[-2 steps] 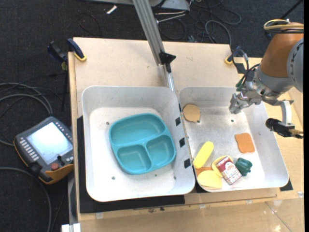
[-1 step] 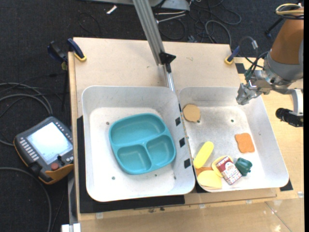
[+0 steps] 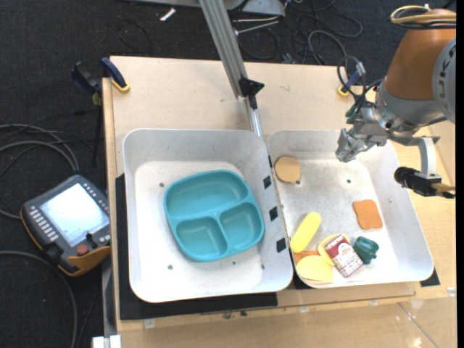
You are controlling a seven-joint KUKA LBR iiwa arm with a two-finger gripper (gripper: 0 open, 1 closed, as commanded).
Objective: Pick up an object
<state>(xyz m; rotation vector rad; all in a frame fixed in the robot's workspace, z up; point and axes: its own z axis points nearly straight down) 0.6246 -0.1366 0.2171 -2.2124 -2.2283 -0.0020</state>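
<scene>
A smooth teal divided plate [image 3: 213,214] lies mid-floor in the left bin [image 3: 141,162], with bare white around it. In the right bin [image 3: 406,227], a flat tan round piece [image 3: 288,170] sits near the far-left corner, beside the wall between the bins. A yellow banana-shaped piece [image 3: 306,230], a yellow disc [image 3: 315,269], a red-and-white packet [image 3: 342,255] and a dark green piece [image 3: 365,249] crowd the near edge; an orange slab [image 3: 367,213] lies alone, right of middle. The gripper [image 3: 349,149] hangs over the far edge, well apart from all of them, over open floor; whether it is parted cannot be told, and nothing shows in it.
</scene>
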